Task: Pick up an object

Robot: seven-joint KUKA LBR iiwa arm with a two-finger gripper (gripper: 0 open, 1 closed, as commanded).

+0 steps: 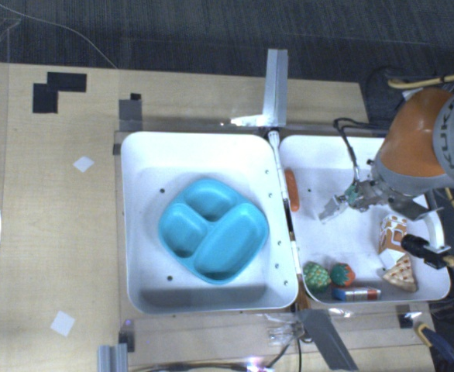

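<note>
Two white bins are sitting side by side on the bench. The left bin (138, 208) is holding a blue divided tray (214, 229), lying flat near its middle with three compartments facing up.

The right bin (320, 157) is holding the loose items. An orange sausage-shaped toy (291, 190) is lying along the left wall, just beside the divider between the bins. At the front edge, a green knobbly ball (316, 274) is resting in the front left corner, with a smaller green and orange ball (341, 274) touching or just beside it on the right. A marker (355, 293) with a blue end and a red end is lying flat in front of those two, against the front wall. Toward the right side, a brown and white gingerbread-house piece (393, 232) is standing near the arm's cabling, and a triangular pizza slice (400, 273) is lying just in front of it.

The arm (424, 142) is reaching in from the right over the right bin. The gripper (337, 204) is hanging over bare bin floor near the middle, pointing left, well apart from every item. Its fingers are appearing spread, with nothing between them.
</note>
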